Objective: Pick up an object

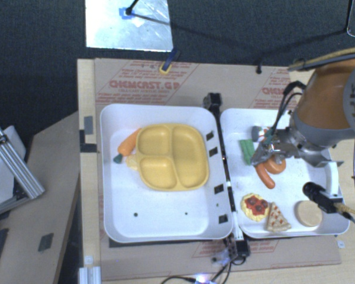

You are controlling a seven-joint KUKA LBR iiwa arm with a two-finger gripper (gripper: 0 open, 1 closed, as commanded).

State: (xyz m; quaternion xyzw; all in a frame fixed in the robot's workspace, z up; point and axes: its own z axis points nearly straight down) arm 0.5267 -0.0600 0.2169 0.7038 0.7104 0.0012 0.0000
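Camera view shows the gripper (267,152) low over the right bin (234,176), its metal fingers (262,155) pointing down and leftward from the grey wrist and orange band. They sit directly above the orange sausage-shaped toy (268,171), which lies aslant in the bin's middle — its upper end is tucked under the fingertips, touching them or very nearly, while its lower end runs free toward the pizza. Whether the fingers stand apart or pressed together cannot be told from this angle; the wrist body and cabling crowd them, and no object is plainly seen clamped between them.

Just to the left of the fingers lies a green piece (247,150), close beside the sausage's upper end. Nearer the front edge rest a round pasta-like toy with red sauce (255,207), a pizza slice (277,218) touching it, and a tan disc (308,213) further right.

In the left bin (115,212) — well apart from the gripper — a yellow divided plate (168,157) sits with a carrot (128,144) against its left rim.
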